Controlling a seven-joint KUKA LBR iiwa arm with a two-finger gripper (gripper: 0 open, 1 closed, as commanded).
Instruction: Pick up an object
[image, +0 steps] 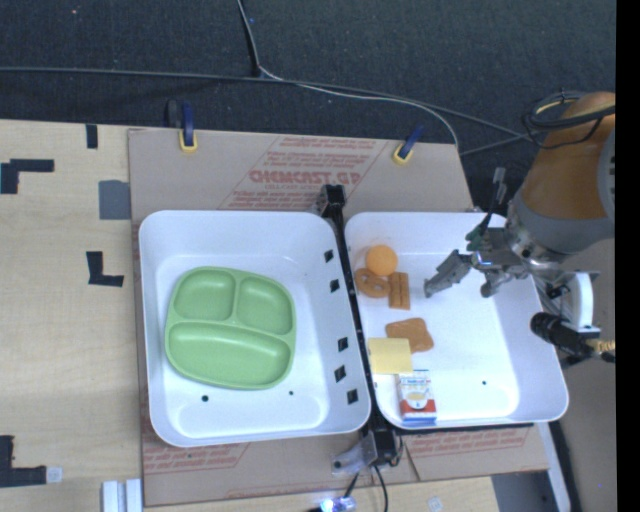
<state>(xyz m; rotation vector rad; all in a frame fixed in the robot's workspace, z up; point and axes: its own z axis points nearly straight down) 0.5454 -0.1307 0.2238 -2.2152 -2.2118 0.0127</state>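
Observation:
Several small food items lie along the left side of the right bin (520, 390): an orange ball (380, 260), a brown ring (371, 285), a brown wafer (399, 291), a tan toast piece (410, 334), a yellow slab (390, 355) and a small red and white carton (417, 396). My gripper (468, 281) hovers over the upper middle of this bin, to the right of the ball and wafer. Its two dark fingers (443, 277) stand spread apart, open, with nothing between them.
A green divided plate (230, 327) sits in the left bin (160, 240). A black divider with clips (345, 300) runs between the bins. The arm's orange band (570, 170) overhangs the right bin's far right corner. Cardboard (300, 170) lies under both bins.

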